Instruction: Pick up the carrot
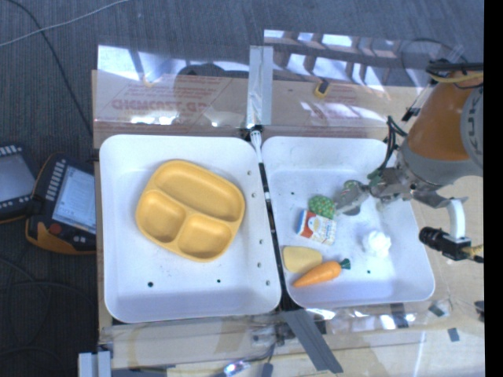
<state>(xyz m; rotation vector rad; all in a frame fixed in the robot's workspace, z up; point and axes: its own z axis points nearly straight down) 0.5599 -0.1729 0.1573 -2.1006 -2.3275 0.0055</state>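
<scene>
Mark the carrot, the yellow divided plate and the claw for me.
carrot (316,274): camera view, middle of its orange body.
yellow divided plate (193,176): camera view, bare floor of its long upper compartment.
claw (351,195): camera view, midway between its fingertips, over the right bin.

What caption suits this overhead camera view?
Gripper hovers over the right bin, carrot lying near its front edge.

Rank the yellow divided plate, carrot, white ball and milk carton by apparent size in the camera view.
1. yellow divided plate
2. carrot
3. milk carton
4. white ball

Carton and ball look close, so that order is unsure.
</scene>
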